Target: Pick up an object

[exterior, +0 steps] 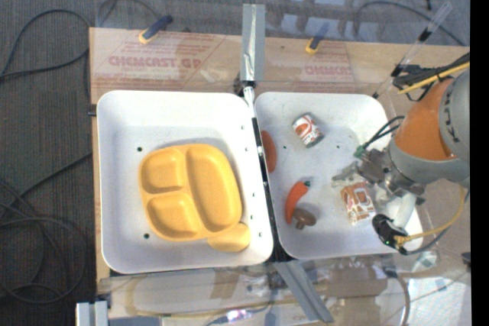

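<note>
In the right bin (328,244) lie a small red-and-white can (307,130), an orange carrot toy (296,198) with a brown round piece (305,219) at its lower end, a reddish sausage shape (268,150) along the left wall, and a red-and-white snack packet (357,203). My gripper (365,168) hangs low over the bin's right side, just above and to the right of the packet. The grey arm with its orange band (428,135) comes in from the right. Nothing visible is lifted off the bin floor.
The left bin (122,118) holds a yellow divided tray (189,191) and a yellow lump (231,238) at its lower right corner. A raised divider (258,164) separates the bins. Cables (397,233) hang by the wrist near the right bin's lower right corner.
</note>
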Robot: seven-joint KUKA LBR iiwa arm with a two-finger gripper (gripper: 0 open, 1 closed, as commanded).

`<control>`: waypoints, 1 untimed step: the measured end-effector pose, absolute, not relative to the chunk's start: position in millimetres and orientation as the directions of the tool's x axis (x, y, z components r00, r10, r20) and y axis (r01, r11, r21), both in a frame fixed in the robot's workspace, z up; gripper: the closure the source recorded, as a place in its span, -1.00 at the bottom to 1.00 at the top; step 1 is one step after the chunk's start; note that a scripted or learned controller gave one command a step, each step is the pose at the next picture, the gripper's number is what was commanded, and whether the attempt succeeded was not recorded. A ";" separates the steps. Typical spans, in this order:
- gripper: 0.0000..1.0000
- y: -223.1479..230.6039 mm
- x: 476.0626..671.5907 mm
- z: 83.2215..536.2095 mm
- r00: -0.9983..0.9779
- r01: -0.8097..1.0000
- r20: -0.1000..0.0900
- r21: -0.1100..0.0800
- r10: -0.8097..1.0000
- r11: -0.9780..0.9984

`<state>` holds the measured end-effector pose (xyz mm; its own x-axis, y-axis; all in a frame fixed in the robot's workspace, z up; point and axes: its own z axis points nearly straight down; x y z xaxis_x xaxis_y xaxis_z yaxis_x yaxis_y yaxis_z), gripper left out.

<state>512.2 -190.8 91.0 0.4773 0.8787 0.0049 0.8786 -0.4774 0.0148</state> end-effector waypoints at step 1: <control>1.00 -191.4 511.2 99.3 0.478 0.878 0.003 0.012 0.878 -0.478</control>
<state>511.2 -191.4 99.3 0.4783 0.8782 0.0032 0.8781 -0.4783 0.0119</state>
